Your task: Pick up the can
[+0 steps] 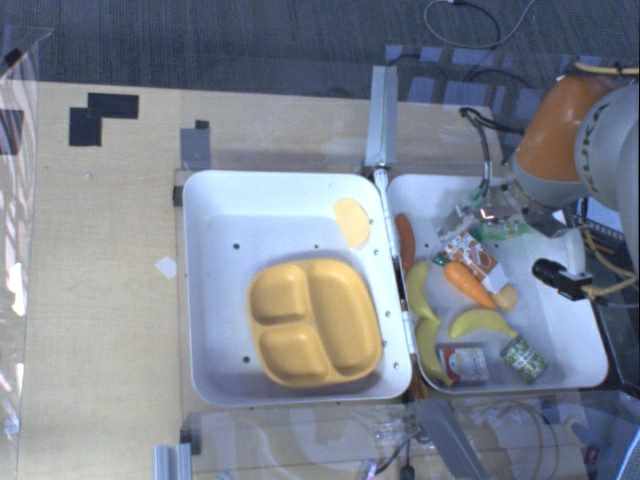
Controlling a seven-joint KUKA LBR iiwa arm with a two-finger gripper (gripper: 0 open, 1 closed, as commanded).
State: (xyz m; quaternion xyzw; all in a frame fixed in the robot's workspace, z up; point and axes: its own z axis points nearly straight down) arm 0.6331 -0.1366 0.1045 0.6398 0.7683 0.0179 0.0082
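Observation:
The can, silver with a red and white label, lies on its side at the front of the right bin, just below a banana. My gripper hangs over the back of that bin, well behind the can and apart from it. It sits right above an orange-and-white snack packet. The grey arm with its orange band comes in from the right and hides the back right corner of the bin.
The right bin also holds a red sausage, a carrot, a second banana and a small green packet. In the left bin sit a yellow divided plate and a pale yellow disc.

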